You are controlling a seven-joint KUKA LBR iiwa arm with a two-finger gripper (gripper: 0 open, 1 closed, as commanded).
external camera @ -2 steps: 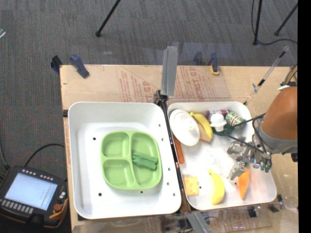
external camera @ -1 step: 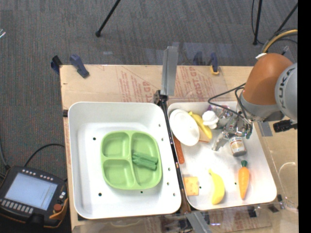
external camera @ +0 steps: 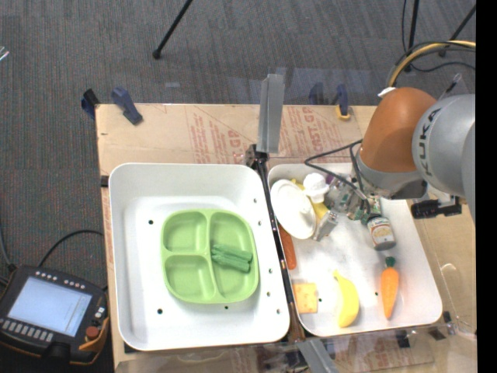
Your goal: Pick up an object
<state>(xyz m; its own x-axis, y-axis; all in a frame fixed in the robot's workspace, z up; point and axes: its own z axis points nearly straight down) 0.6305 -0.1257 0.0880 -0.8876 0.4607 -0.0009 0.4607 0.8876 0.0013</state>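
Here, your likeliest target is the white plate, lying tilted at the left side of the right bin, just beside the wall it shares with the left bin. You should judge it stiff, light and smooth, so probably slippery; a flat face gives you nothing to pinch, and the raised rim is the place to take hold.

The gripper hangs over that plate's right edge. You can see one grey finger slanting down close to the rim, but you cannot tell whether the jaws stand apart or together, and nothing visibly sits between them.

Easier picks lie near you: the banana, the carrot and the small bottle look light and firm. The green tray sits in the left bin.
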